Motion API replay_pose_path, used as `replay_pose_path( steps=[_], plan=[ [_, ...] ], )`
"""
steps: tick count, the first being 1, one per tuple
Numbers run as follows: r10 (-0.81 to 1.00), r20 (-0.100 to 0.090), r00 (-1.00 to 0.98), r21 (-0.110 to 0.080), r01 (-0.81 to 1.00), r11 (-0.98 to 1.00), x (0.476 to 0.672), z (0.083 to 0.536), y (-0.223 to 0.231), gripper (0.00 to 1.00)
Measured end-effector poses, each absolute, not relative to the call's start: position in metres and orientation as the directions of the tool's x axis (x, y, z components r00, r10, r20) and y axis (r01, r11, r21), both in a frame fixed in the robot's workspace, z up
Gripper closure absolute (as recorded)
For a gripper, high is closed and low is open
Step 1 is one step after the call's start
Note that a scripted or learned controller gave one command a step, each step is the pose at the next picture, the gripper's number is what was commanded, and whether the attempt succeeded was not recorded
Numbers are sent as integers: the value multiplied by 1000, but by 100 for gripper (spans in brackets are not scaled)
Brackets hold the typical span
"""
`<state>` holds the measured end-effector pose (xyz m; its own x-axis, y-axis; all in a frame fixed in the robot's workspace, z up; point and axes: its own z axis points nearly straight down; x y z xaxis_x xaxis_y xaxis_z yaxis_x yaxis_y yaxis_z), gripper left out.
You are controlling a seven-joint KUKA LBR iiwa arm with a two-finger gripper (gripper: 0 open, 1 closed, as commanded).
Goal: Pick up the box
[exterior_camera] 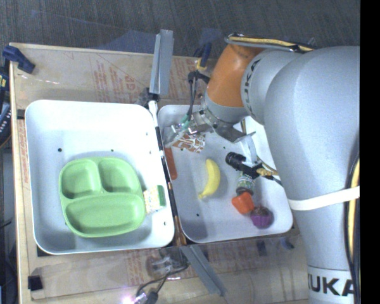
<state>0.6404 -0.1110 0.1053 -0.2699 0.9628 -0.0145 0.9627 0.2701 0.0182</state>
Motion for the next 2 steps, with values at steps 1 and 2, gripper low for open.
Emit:
replay_pose_path(
  steps=[1, 2],
  plan=[
    [962, -21, -274, 28, 961, 274, 643, 120, -112, 100],
    [908, -1, -419, 0, 908, 419, 626, 154, -156, 100]
  ],
)
